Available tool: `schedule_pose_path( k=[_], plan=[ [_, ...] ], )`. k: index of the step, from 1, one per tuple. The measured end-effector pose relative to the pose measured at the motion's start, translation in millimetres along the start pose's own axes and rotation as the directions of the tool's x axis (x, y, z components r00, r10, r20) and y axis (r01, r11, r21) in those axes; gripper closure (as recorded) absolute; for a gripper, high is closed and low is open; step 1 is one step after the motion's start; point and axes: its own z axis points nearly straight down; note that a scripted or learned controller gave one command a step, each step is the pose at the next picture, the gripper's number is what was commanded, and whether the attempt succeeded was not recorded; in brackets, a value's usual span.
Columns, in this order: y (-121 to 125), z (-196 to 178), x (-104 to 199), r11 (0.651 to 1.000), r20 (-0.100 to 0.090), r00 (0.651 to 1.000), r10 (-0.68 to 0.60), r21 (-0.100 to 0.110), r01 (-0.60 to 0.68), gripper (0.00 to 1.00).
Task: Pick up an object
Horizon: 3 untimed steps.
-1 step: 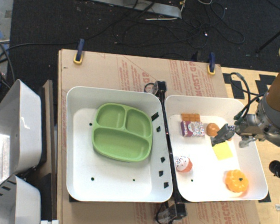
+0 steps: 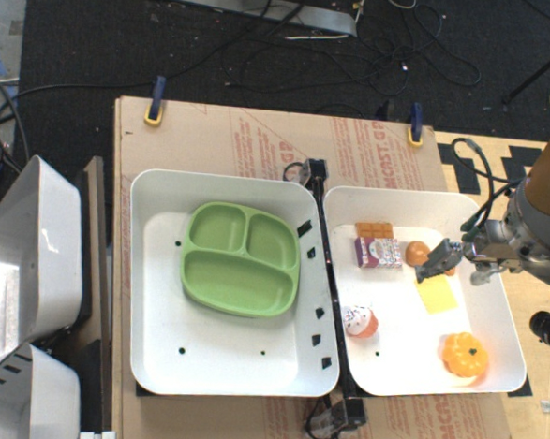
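Observation:
My gripper (image 2: 438,262) hangs over the right bin (image 2: 508,315), reaching in from the right. It is just right of a small orange ball (image 2: 415,252) and above a flat yellow square (image 2: 437,295). A purple and white carton (image 2: 378,253) with an orange block (image 2: 375,230) behind it lies left of the ball. An orange pumpkin-shaped toy (image 2: 463,355) sits near the bin's front right corner. A white and red ball (image 2: 359,320) rests at the bin's left side. Nothing is visibly held.
The left bin (image 2: 144,345) holds a green divided plate (image 2: 242,259). A black divider (image 2: 323,264) runs between the two bins. White containers (image 2: 23,262) stand off the bench at the left. Clamps (image 2: 154,112) hold the board's far edge.

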Motion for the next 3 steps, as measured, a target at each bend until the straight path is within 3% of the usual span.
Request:
schedule_pose_path(
  k=[3],
  plan=[
    [-12.3,155.0,15.2,1.0,-0.002,1.0,0.003,0.006,-0.003,0.0]
  ],
)
